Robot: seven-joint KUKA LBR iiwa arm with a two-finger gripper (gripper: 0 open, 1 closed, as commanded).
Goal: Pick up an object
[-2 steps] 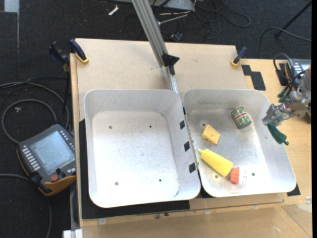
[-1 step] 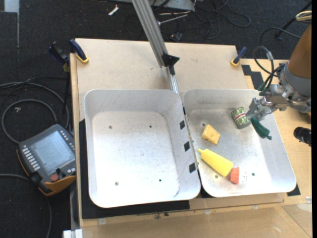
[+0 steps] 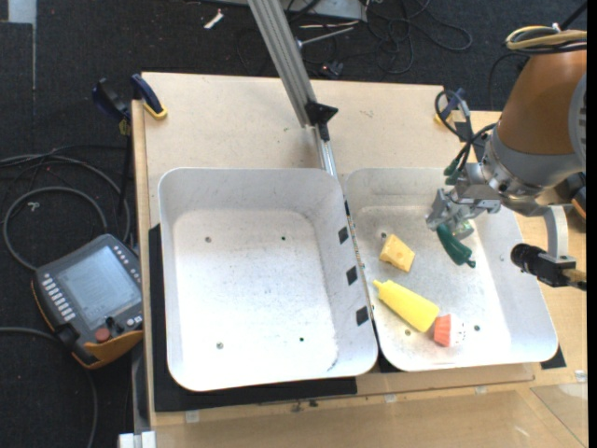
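Two shallow white bins are seen side by side on the wooden surface (image 3: 242,119). The left bin (image 3: 187,194) is the larger one in the view, and the right bin (image 3: 522,325) is just beside it, their rims touching in the middle. The arm (image 3: 546,110), grey with an orange band, is seen at the right, reaching over the far part of the right bin. The gripper (image 3: 454,224) is placed low above that bin, and a dark green object (image 3: 459,248) is seen directly under it, reaching down to the right from the tips. Whether the jaws are spread or pressed on this green object cannot be told, because the tips are small and partly mixed with the object. A yellow block like a piece of sponge (image 3: 397,253) is lying on the bin floor to the left of the gripper, apart from it. Nearer, a yellow bottle-shaped object (image 3: 408,304) is lying slanted, and a small red-orange piece (image 3: 442,330) is touching its near right end. A slanted metal bar (image 3: 280,49) is seen at the far side, and a teach pendant (image 3: 89,297) is lying on the floor to the left of the surface.
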